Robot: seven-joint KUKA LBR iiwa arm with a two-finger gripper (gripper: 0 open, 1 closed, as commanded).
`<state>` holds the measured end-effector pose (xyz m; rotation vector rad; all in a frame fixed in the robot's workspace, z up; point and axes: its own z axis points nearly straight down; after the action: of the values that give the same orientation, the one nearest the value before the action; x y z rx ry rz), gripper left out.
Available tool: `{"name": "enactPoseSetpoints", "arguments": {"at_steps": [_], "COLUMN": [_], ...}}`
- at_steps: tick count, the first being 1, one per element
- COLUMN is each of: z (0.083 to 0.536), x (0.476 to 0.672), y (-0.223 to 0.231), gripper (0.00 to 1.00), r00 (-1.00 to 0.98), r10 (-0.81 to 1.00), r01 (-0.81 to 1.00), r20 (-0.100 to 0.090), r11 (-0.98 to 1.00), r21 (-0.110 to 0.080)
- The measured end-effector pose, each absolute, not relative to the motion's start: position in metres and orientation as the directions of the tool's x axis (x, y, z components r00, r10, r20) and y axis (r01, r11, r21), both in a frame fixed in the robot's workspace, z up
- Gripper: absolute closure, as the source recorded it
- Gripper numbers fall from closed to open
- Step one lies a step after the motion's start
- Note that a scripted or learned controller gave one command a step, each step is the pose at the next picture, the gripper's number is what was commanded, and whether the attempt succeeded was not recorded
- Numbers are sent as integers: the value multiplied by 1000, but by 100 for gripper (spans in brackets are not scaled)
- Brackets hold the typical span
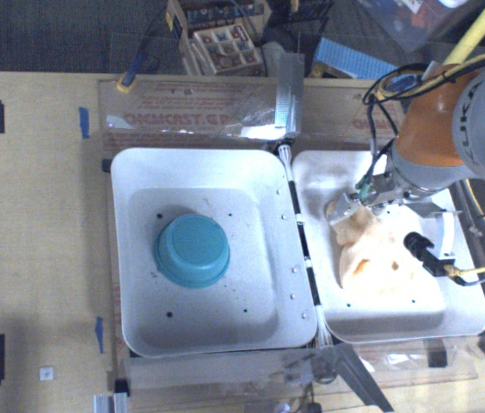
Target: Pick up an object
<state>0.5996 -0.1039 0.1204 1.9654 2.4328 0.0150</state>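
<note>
- From the camera above the desk (36,256), the tool (352,203) sits low in the right bin (462,321), at the end of the grey arm (449,136) with its orange band.
- The tool's tip is small and washed out against the white bin floor; I cannot tell whether it is spread or closed, nor whether it grips anything.
- Just below the tool, and seemingly touching it, lies a pale, crumpled object (370,249) with orange patches. Its edges melt into the glare, so its outline is hard to trace.
- To the right of the tool, a black fitting (423,252) with a cable hangs over the same bin, covering part of the floor.
- The arm's upper part is cut off by the right edge of the view.
- Well to the left of the tool, in the left bin (131,179), a blue bowl (193,249) rests upside down, well apart from everything else.
- Beyond the bins, above the tool, a clear plastic sheet (191,119) lies along the desk, with a box of clutter (221,33) on the floor behind.
</note>
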Motion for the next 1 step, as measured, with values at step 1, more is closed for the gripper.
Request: {"name": "enactPoseSetpoints", "arguments": {"at_steps": [1], "z": [88], "x": [603], "y": [-100], "gripper": [0], "r00": [-192], "r10": [981], "r01": [981], "r20": [-2], "r11": [192], "r21": [6]}}
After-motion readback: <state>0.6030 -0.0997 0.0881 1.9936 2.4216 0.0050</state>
